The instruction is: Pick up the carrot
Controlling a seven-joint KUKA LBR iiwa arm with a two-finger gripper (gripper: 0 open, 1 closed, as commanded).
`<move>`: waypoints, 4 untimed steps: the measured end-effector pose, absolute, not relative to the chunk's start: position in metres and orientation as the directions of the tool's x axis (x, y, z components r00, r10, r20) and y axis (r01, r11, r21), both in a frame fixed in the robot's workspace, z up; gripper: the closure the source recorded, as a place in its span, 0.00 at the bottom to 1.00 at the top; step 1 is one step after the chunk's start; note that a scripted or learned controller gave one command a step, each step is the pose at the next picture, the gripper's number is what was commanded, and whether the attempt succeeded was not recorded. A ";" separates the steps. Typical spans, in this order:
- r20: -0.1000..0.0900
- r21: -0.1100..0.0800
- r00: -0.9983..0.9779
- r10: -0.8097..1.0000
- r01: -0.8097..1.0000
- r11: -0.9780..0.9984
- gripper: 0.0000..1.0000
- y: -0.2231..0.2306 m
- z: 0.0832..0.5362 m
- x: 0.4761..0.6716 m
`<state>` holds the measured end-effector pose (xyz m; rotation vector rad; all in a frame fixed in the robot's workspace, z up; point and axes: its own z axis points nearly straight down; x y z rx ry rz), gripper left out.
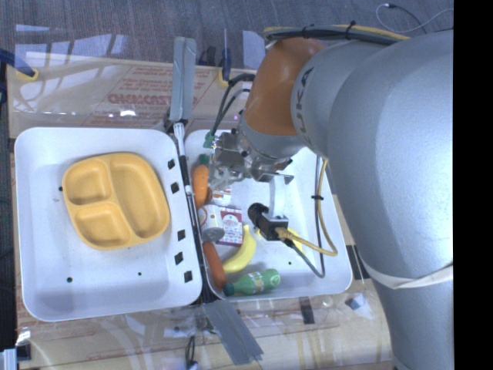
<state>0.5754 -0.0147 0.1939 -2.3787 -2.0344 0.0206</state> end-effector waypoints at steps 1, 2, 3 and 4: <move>0.000 -0.006 -0.108 0.994 0.994 0.108 1.00 -0.012 0.188 0.655; 0.002 -0.010 -0.314 0.950 0.949 0.314 1.00 0.019 0.188 0.613; 0.002 -0.004 -0.638 0.770 0.770 0.638 1.00 0.041 0.189 0.652; 0.002 -0.004 -0.638 0.770 0.770 0.638 0.00 0.041 0.189 0.652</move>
